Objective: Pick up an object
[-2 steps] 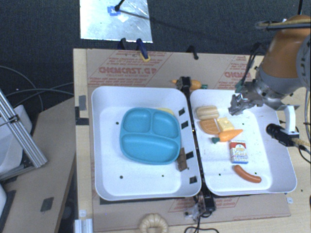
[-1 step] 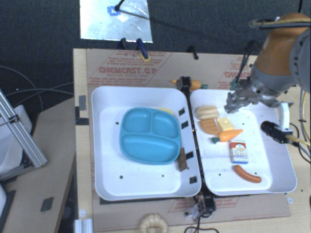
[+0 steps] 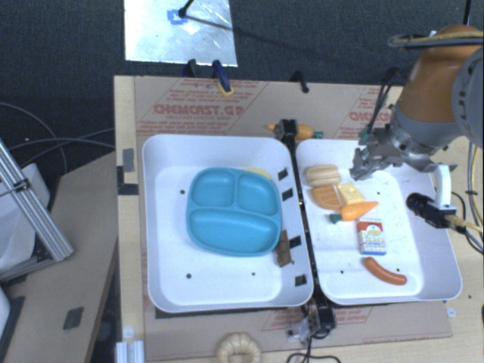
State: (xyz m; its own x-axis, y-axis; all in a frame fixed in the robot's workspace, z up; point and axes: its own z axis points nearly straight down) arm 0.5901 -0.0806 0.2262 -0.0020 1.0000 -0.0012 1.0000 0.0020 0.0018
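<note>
No object is lifted yet: the tool (image 3: 361, 166) hovers above the right bin (image 3: 435, 259) near the bread roll (image 3: 322, 175); its opening cannot be determined.

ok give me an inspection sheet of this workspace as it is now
surface: left bin and right bin sit side by side on cardboard.
job's things: bread roll, carrot, small carton and sausage in the right bin.
clutter: blue divided plate in the left bin.
hand: hand hovers over the right bin's far side, near the bread roll.
cables: black cables at left.
surroundings: dark carpet, foil sheet.
</note>
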